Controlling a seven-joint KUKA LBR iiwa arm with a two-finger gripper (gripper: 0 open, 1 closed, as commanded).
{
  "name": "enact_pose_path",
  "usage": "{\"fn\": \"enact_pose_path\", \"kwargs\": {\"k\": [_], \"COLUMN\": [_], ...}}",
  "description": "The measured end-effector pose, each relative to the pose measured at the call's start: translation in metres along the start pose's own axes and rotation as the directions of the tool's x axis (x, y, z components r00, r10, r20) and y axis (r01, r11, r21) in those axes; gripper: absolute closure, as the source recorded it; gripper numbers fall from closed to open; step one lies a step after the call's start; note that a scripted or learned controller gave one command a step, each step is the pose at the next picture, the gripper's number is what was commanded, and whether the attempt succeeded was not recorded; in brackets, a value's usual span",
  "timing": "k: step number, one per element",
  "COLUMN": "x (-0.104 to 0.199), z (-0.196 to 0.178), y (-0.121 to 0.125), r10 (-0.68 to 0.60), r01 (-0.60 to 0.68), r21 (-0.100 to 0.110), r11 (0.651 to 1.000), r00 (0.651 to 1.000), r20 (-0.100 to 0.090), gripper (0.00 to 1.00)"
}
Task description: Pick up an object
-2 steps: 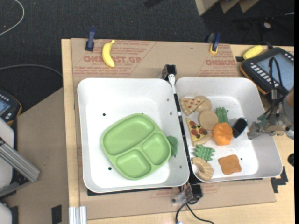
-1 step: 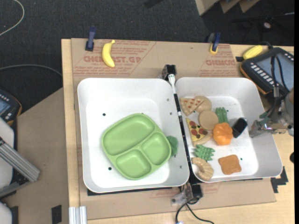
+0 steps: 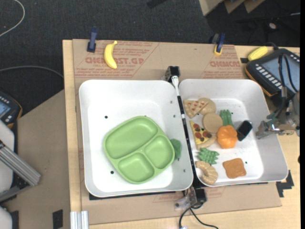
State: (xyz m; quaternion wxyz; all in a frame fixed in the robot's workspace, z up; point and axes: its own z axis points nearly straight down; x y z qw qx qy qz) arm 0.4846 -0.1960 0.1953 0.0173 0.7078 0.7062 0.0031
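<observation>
**Two white bins on the bench, toy food at right, tool at the right bin's outer edge**

Nearest the front edge of the bench (image 3: 47, 128), the right-hand shallow white plastic bin (image 3: 257, 92) holds a tan pretzel-shaped toy (image 3: 208, 171) in its front left corner and a flat orange-brown toast-like square (image 3: 234, 168) beside it toward the front right. Just behind the pretzel lies a small dark green leafy toy (image 3: 208, 154).

The left-hand shallow white plastic bin (image 3: 95, 104) carries a light green three-compartment plastic plate (image 3: 138, 149), set in the bin's front half and turned at a slant. A small green leaf-shaped piece (image 3: 177, 147) lies against the plate's right rim, near the wall shared with the right bin.

In the middle of the right bin sit a bright orange rounded toy pepper (image 3: 227, 136), a black oblong block (image 3: 244, 130) just to its right, a pizza-slice toy with red and dark spots (image 3: 201, 134) along the left wall, and a round tan disc like a cookie (image 3: 212, 122). A green stalk-like toy (image 3: 226, 116) stands behind the pepper. Farther back lies a pale wedge-shaped slice pair (image 3: 198, 106).

The metal tool (image 3: 268, 127) is at the right bin's right edge, apart from every toy; whether it is wide or narrow cannot be told.

At the bench's far left lies a yellow toy banana (image 3: 110, 54).
</observation>
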Motion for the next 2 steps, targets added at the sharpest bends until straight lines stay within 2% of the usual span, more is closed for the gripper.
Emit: {"fn": "enact_pose_path", "kwargs": {"k": [2], "x": [-0.001], "z": [-0.02], "y": [0.002], "r10": [-0.002], "r01": [0.002], "r21": [-0.006], "r11": [1.0], "r00": [1.0], "r20": [0.004], "gripper": [1.0]}}
